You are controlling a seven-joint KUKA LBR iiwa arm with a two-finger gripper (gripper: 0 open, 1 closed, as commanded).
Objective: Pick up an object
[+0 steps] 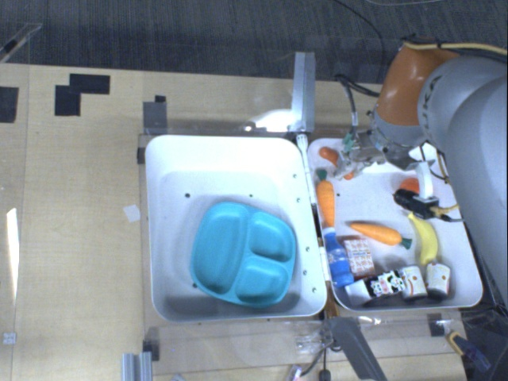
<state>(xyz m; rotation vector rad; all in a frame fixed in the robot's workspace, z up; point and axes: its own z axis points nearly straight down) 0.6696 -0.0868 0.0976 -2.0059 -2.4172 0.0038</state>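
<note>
The arm is reaching in from the right, with the hand (pixel 350 159) hanging low over the far left corner of the right bin (pixel 473 290). I cannot tell whether the hand is released or clenched, and nothing is visibly sitting in it.

The closest thing is a small orange-red piece (pixel 328 155), rounded and stubby with a darker bit on top. It is lying on the bin floor just beside the hand, near the wall between the bins.

An upright-pointing carrot (pixel 325 203) is lying along that same wall, orange with a green stub at its far end. A second carrot (pixel 376 232) is lying crosswise mid-bin, its green end pointing at a yellow banana (pixel 427 241). A blue bottle (pixel 338 262) is lying beside a red-and-white packet (pixel 359 254). At the near edge a cow-patterned carton (pixel 388 284), a small box (pixel 413 281) and a small pale cup (pixel 438 276) are sitting in a row.

The left bin (pixel 159 213) is holding a blue divided plate (pixel 244 252), well apart from the hand. Both bins are resting on the pale surface (pixel 71 236).
</note>
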